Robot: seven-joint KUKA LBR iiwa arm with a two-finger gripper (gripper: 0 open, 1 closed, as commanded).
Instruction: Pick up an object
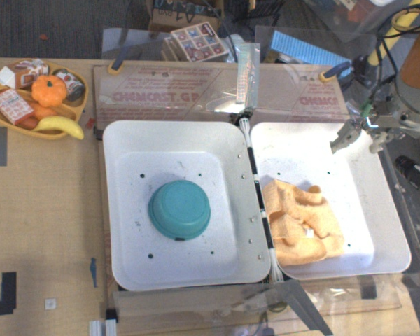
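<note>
Orange cloth (301, 222): crumpled, left side of right bin (385, 208). Teal bowl (180, 209): upturned, left bin (119, 159). Hand (360, 137): above right bin's far edge, fingers spread, empty. Risk: soft folds slipping through a shallow pinch.

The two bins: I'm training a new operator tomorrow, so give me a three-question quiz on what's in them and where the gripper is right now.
1. True or false: the teal bowl lies upside down in the left bin.
2. What lies in the right bin? A) a banana B) an orange cloth C) a blue sponge
3. Fill in: the gripper hangs over the right bin's far ____ corner as the camera sees it.

Key
1. True; its base faces up.
2. B; the orange cloth lies crumpled against the near left side.
3. Right; it holds nothing.
</note>
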